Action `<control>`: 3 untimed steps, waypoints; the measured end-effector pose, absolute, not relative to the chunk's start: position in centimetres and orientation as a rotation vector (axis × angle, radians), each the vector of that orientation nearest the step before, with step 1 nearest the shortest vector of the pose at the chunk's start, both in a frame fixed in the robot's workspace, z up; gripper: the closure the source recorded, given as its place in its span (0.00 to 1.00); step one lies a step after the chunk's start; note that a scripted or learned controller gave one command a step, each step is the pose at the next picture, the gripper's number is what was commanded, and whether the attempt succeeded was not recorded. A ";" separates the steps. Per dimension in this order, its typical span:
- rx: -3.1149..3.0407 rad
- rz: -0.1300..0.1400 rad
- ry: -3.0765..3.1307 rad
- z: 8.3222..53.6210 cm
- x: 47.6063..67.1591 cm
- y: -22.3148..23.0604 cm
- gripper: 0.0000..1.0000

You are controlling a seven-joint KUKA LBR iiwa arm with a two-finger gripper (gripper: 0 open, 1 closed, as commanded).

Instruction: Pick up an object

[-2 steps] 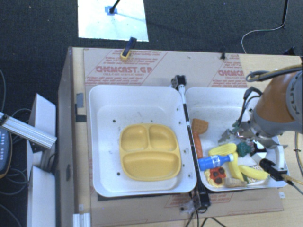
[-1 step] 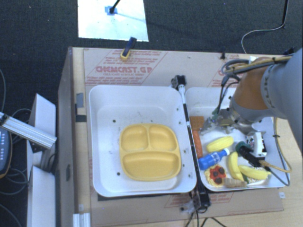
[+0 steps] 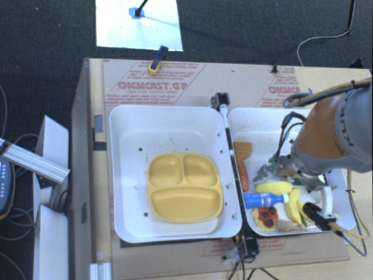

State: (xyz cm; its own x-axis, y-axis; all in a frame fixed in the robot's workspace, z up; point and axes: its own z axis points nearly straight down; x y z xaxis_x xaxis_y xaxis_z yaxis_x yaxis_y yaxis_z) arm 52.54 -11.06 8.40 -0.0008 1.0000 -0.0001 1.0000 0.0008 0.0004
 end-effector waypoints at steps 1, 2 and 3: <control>2.215 0.003 2.223 8.5 62.5 -14.1 0.00; 2.218 -0.001 2.221 8.5 57.9 -20.7 0.00; 2.192 0.026 2.213 9.0 54.4 -16.5 0.00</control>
